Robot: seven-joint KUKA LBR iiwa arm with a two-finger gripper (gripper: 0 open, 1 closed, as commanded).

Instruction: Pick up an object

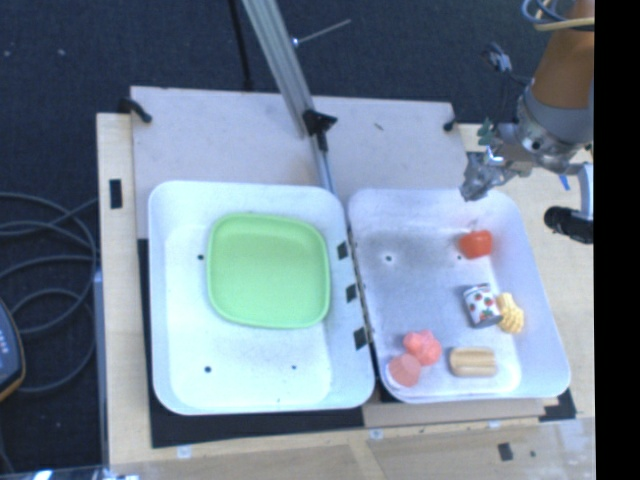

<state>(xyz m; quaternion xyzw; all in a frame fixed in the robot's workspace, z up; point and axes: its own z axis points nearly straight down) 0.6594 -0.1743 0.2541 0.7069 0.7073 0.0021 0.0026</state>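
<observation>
Seen from above at a slant: two shallow white bins side by side on a pale bench (pixel 120 268). In the left bin (pixel 175 298), a light green square plate (pixel 269 270) lying flat, roughly centred. In the right bin (pixel 420 268), several small things gathered toward the right and near edges: a red-orange piece (pixel 476 243) in the upper right part; below it a white block with coloured spots (pixel 481 305), touching or just beside a small yellow item (pixel 512 314) on its right; near the front wall a pink lump (pixel 423 346) with a flat pink-red disc (pixel 404 370) just beside it to the lower left, and a tan hot-dog-like roll (pixel 472 362) to the right of those. Reaching in from the right, the grey arm with its orange band (pixel 563 63), the gripper (pixel 478 183) poised over the far right corner of the right bin, above and apart from the red-orange piece. Nothing visible between the fingertips; whether apart or together, cannot tell at this size. A slanted metal pole (pixel 278 43) running down from the top to the gap between the bins. Dark cables (pixel 45 238) looping on the floor at left.
</observation>
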